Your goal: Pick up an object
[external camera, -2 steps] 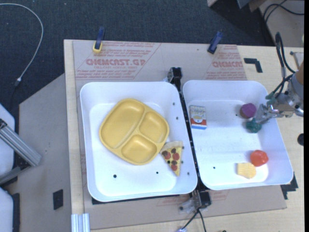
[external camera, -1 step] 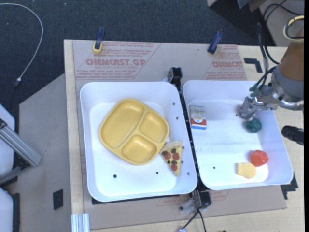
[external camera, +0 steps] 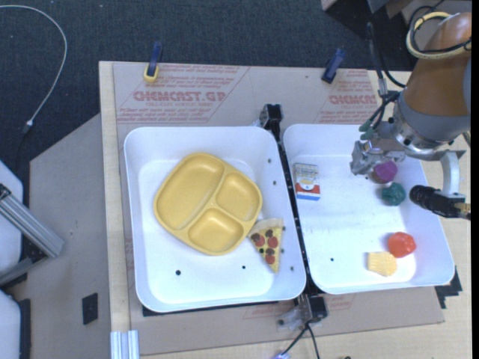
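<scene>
**Arm poised over the right bin, by a purple toy**

Seen from above, 2 white bins sit side by side on the bench. The gripper hangs in the right bin, apparently touching a purple object; whether its jaws are apart or together cannot be told. The left bin holds a yellow divided plate and a toy pizza slice.

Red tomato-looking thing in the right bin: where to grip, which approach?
Take the red round toy across its middle, from straight above. It looks rounded and sits free on the bin floor. Probably set the fingers toward the near and far sides: the yellow piece crowds its lower-left.
</scene>
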`<state>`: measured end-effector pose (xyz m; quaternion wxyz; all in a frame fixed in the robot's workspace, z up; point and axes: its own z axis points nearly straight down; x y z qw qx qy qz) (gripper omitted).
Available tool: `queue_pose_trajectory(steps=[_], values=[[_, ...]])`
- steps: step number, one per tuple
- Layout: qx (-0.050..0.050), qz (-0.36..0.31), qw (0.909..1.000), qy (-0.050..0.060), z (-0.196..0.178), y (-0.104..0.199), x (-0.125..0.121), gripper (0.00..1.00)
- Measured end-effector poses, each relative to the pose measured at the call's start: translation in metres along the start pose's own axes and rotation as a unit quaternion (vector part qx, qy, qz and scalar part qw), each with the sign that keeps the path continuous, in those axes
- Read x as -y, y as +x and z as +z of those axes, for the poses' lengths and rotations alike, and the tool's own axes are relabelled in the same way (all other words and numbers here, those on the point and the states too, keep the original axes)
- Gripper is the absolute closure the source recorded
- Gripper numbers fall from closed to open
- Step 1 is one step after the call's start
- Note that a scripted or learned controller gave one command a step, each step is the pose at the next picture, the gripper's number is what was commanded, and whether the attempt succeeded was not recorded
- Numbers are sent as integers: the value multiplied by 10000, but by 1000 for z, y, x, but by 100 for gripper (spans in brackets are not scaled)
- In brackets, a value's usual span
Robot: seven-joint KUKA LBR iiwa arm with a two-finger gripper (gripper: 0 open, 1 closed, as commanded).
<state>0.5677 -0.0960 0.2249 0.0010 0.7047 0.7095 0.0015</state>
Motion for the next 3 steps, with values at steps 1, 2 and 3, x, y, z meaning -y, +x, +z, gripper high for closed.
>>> queue_pose_trajectory(steps=[1, 2, 3], values=[[5, 18, 10000, 12, 3, 44, -7, 100], [-4, 1, 10000, 8, -1, 100, -13, 100], [-5, 1, 10000, 4, -7, 156, -24, 100]])
